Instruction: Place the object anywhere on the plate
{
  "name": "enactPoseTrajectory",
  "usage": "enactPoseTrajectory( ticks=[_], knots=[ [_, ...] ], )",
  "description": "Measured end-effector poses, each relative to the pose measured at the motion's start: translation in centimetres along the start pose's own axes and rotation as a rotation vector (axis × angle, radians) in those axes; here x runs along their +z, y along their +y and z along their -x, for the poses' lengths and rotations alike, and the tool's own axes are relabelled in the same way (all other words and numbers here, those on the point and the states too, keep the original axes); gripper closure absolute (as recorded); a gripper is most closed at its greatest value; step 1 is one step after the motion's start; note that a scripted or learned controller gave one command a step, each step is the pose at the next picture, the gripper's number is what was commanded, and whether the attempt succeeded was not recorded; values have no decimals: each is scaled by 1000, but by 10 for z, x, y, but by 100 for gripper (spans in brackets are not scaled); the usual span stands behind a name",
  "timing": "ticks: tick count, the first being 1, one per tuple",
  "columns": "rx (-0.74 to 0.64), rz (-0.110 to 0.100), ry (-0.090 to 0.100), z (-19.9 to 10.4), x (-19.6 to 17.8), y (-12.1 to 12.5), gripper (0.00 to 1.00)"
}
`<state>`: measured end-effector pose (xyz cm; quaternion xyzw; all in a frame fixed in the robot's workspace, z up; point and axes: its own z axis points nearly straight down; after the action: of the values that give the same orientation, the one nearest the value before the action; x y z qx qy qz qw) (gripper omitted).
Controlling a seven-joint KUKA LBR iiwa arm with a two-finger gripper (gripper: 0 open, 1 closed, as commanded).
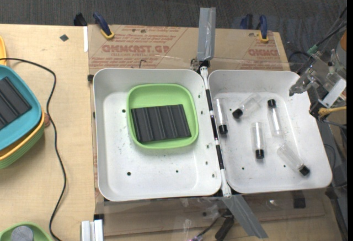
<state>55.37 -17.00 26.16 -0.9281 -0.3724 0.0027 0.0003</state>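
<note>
**Arm waits at the bin's edge, nothing picked yet**

At the far right of the camera view, the robot's gripper [309,82] hangs over the right-hand rim of the right white bin [317,176]. The tool is blurred and partly cut off by the frame edge, so whether it is open or closed cannot be told; nothing can be seen held in it.

Inside that bin lie five clear plastic tubes with black caps, scattered and mostly apart. One long tube [220,117] lies along the left wall, another [246,107] tilts near it, one upright-looking tube [273,117] sits towards the middle, one [257,139] lies below it, and the last [292,158] rests near the lower right corner (the nearest to the gripper's side).

In the left white bin [110,168] sits the target: a square green plate [161,96] with rounded corners, carrying a dark ribbed mat [162,123] in its centre.

The task appears to be at its start: the pick has not been made. The next move calls for the arm to reach leftwards and down over one tube, close on it, and carry it across the divider to the plate.
</note>
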Motion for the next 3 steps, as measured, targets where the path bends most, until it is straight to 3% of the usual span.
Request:
enactPoseTrajectory(
  ticks=[1, 2, 3],
  knots=[
    [200, 0, 1, 19, 1, 24, 0],
    [495, -2, 0, 17, 16, 22, 0],
    [547, -3, 0, 33, 27, 6, 0]
  ],
)
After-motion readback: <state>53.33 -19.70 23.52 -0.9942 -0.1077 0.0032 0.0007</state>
